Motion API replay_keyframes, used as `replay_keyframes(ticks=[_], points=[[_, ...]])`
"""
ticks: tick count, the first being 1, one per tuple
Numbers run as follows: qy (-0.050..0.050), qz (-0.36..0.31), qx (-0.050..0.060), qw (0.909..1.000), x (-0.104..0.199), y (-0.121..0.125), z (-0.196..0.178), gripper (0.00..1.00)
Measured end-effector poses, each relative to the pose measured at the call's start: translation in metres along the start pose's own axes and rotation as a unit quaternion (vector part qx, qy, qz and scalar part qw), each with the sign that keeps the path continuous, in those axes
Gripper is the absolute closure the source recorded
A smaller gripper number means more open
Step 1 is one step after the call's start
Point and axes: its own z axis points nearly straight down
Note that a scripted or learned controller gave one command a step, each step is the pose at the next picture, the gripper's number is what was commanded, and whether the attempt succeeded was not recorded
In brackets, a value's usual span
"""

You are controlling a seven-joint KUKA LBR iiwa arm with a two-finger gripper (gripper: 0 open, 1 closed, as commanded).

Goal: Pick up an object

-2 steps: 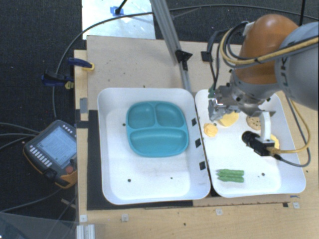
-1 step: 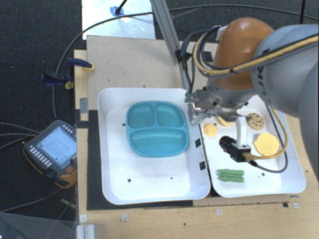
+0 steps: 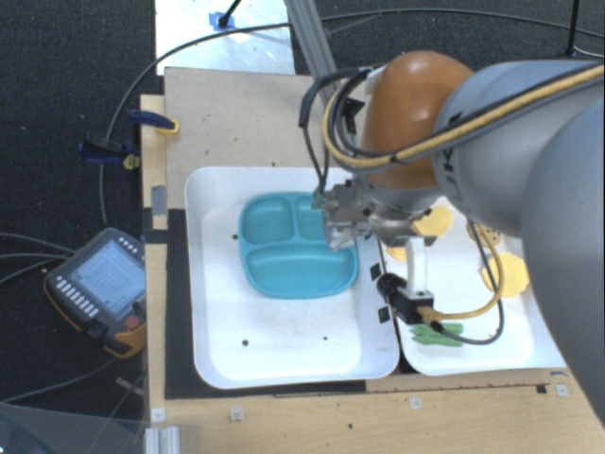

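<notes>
reaching in over the left bin (image 3: 217, 348), the hand (image 3: 342, 227) meets the blue tray's (image 3: 284, 253) right rim; grip unclear.

The wooden bench (image 3: 236, 121) bears two white bins (image 3: 217, 348) side by side.

The pincer (image 3: 342, 236) hangs over the right edge of a blue divided tray (image 3: 284, 253) in the left bin (image 3: 217, 339).
</notes>
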Motion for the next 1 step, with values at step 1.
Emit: replay_keyframes(ticks=[1], points=[[0.000, 0.002, 0.000, 1.0000, -0.0014, 0.0003, -0.0004, 0.00]])
